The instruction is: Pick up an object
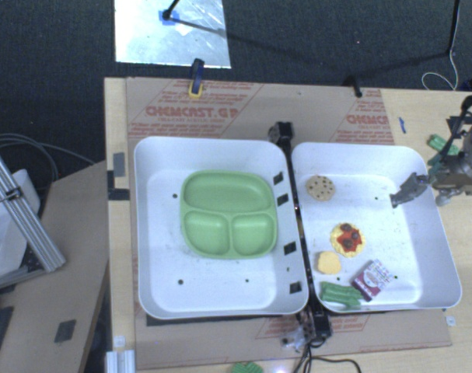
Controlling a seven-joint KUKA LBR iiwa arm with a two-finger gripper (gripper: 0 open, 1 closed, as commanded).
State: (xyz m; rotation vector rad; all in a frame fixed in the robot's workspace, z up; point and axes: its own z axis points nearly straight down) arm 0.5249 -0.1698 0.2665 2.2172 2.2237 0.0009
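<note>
The right bin (422,162) holds several small items: a round cookie (320,187), a yellow disc with red topping (347,239), a plain yellow piece (329,263), a green object (340,294) and a red and white packet (373,278). My gripper (424,193) hangs over the bin's right side, well away from all of them. It is open, with one grey finger (407,189) pointing left over the bin floor and nothing between the fingers.
The left bin (154,208) contains a green divided plate (228,214). A black clip strip (294,208) runs along the seam between the bins. A metal frame (18,208) stands at the far left.
</note>
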